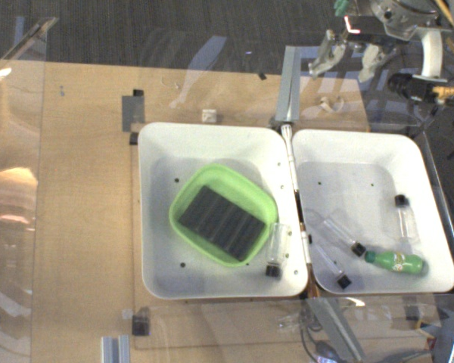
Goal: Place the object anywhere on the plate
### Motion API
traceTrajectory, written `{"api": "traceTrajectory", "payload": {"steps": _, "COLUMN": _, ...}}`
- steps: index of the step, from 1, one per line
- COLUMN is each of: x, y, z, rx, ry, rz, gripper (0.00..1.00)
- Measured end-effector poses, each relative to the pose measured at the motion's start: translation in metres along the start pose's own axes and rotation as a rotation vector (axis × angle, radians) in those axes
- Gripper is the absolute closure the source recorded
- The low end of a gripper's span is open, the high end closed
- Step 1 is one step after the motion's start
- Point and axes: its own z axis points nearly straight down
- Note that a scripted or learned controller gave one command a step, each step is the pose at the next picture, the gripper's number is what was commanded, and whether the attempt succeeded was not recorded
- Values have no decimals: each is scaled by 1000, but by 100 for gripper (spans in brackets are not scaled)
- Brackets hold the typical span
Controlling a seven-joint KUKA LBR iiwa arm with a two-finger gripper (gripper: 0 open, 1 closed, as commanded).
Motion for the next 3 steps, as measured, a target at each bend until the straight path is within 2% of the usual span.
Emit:
{"api": "traceTrajectory", "payload": {"steps": 1, "x": 99, "y": -55, "z": 1, "rx": 0, "ry": 2, "rz": 12, "gripper": 0}}
{"api": "traceTrajectory", "payload": {"steps": 2, "x": 59, "y": -50, "z": 117, "rx": 2, "ry": 1, "rz": 30, "gripper": 0}}
{"api": "traceTrajectory", "payload": {"steps": 3, "x": 1, "y": -33, "z": 56, "rx": 0, "ry": 0, "rz": -173, "gripper": 0}}
